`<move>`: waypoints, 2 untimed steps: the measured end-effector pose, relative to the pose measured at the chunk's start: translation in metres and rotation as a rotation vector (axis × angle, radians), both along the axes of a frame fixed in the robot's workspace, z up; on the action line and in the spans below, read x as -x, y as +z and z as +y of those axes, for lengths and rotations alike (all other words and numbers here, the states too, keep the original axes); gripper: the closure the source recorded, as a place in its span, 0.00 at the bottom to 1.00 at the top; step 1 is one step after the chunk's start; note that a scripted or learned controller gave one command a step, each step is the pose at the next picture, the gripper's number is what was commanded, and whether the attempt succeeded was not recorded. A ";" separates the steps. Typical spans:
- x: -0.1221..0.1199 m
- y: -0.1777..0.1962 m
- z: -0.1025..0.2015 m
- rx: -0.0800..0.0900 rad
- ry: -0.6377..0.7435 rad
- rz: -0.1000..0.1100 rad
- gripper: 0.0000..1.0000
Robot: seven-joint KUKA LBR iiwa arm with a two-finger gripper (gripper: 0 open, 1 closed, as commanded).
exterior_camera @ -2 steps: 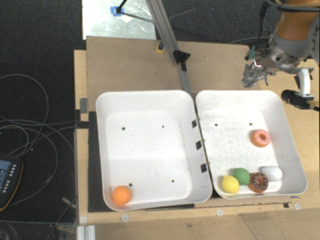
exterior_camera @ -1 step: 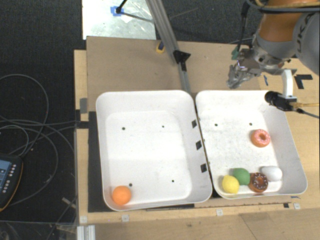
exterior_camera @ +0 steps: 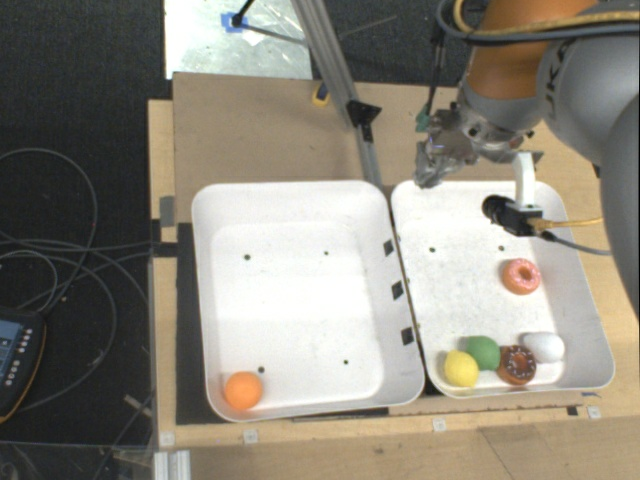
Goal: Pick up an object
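While the two-finger gripper (exterior_camera: 432, 173) is hovering at the right white bin's (exterior_camera: 600, 368) eleven o'clock rim, grip state indiscernible, the pink ring doughnut (exterior_camera: 520, 276) is lying toward three o'clock; descending here risks striking the rim.

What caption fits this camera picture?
Robot gripper above the right bin; pink donut inside.

Bins (exterior_camera: 300, 203) smooth white plastic; bench (exterior_camera: 250, 128) matt brown board; pink doughnut (exterior_camera: 520, 276) glossy.
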State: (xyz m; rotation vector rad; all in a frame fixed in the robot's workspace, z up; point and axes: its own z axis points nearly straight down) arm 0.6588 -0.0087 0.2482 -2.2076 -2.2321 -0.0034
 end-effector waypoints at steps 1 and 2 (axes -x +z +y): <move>0.021 -0.007 0.056 0.001 0.000 0.002 1.00; 0.033 -0.023 0.108 0.000 0.000 0.001 1.00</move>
